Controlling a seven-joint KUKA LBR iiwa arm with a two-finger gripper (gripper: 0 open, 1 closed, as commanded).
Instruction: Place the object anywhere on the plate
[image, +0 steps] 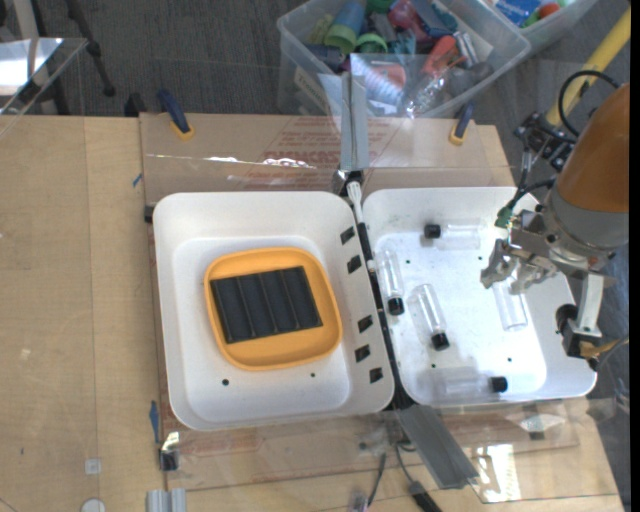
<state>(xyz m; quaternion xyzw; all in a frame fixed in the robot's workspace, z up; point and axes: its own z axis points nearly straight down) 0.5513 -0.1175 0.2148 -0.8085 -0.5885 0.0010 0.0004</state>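
An orange plate (272, 305) with a black ridged centre lies in the left bin (180, 250). Several clear vials with black caps lie in the right bin (470, 205): one at the back (450, 234), one by the divider (388, 280), one in the middle (428, 308), one at the front (462, 382). Another clear vial (513, 308) lies at the right, just in front of my gripper (507, 276). The gripper hangs over the right bin's right side, open, its fingers spread with nothing between them.
A divider with black clips (360, 300) separates the two bins. A clear tub of coloured items (400, 40) stands behind the bins. The arm's orange band (600, 160) and cables are at the right edge.
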